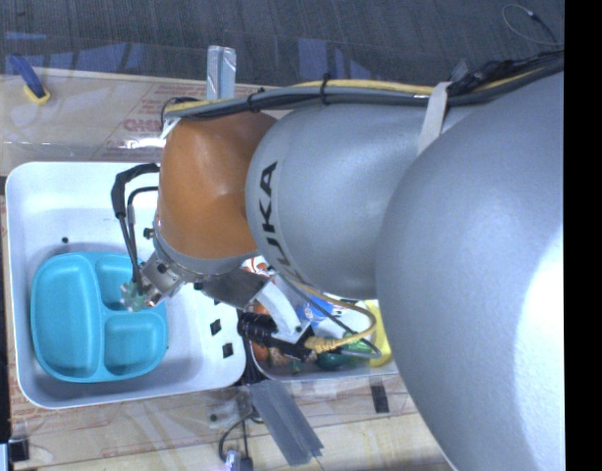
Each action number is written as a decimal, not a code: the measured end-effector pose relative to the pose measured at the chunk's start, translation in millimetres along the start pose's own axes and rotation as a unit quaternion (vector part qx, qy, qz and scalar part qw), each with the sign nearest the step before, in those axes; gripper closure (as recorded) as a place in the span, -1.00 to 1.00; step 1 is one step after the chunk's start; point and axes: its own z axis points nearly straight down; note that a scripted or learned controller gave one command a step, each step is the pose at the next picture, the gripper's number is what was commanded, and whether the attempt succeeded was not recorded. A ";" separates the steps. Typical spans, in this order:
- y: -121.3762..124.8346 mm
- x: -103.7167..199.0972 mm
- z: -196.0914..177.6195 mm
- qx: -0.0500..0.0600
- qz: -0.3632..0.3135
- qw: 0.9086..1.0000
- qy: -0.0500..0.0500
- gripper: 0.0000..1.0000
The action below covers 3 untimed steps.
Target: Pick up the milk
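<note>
Hiding most of right bin [281,369]: arm [379,224]; tool [140,292] fingers indistinct.

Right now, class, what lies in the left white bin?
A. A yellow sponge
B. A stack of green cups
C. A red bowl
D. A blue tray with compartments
D: a blue tray with three compartments lies on the floor of the left bin, beneath the arm's orange band.
</note>
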 end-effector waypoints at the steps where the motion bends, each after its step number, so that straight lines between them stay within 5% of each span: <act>1: -19.7 -28.4 -60.9 -0.003 -0.300 0.954 -0.002 1.00; 2: -79.8 -105.7 29.6 0.000 -0.364 0.932 0.000 1.00; 3: -52.0 -69.2 20.3 -0.001 -0.426 0.905 -0.001 1.00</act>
